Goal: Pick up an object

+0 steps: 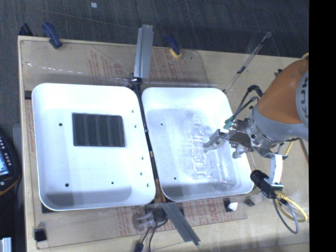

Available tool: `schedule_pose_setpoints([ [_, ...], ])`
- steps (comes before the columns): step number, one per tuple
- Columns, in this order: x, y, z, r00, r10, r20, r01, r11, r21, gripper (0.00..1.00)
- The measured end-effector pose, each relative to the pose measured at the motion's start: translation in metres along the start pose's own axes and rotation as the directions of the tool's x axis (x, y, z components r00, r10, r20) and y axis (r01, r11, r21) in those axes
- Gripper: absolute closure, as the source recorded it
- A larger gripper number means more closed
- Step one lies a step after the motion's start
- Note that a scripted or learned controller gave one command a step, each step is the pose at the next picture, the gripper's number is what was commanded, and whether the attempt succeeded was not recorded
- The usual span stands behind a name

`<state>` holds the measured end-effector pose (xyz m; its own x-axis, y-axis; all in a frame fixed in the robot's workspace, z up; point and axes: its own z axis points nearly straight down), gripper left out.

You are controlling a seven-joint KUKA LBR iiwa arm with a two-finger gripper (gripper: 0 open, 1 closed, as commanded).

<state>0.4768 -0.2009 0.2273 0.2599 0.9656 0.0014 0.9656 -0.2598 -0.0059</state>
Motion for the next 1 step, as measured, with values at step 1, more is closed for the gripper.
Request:
schedule_pose_setpoints([
  [1,0.0131,0.008,0.0565,0.985,0.174,0.001,-0.174,0.985,0.0,0.0],
])
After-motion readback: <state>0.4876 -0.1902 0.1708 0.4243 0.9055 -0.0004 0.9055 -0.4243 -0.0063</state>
